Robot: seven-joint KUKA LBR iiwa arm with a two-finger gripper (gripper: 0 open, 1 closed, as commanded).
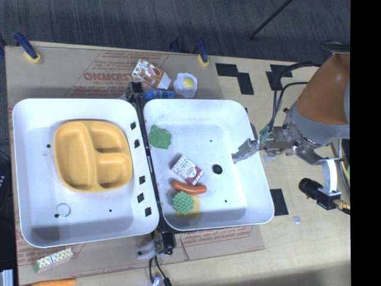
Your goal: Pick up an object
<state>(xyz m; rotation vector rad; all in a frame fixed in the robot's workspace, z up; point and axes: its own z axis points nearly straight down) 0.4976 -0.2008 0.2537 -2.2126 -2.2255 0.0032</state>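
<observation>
The gripper (243, 152) hung at the right bin's (257, 200) rim, its hold impossible to tell; approach seemingly underway; next, descending leftward onto the small packet (187, 170).

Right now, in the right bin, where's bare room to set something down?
The right bin has bare floor along its far side, between the green piece and the gripper, and at its near right corner past the small black disc. The near left is crowded: snack packet, hot dog and green waffle piece cluster together.
</observation>
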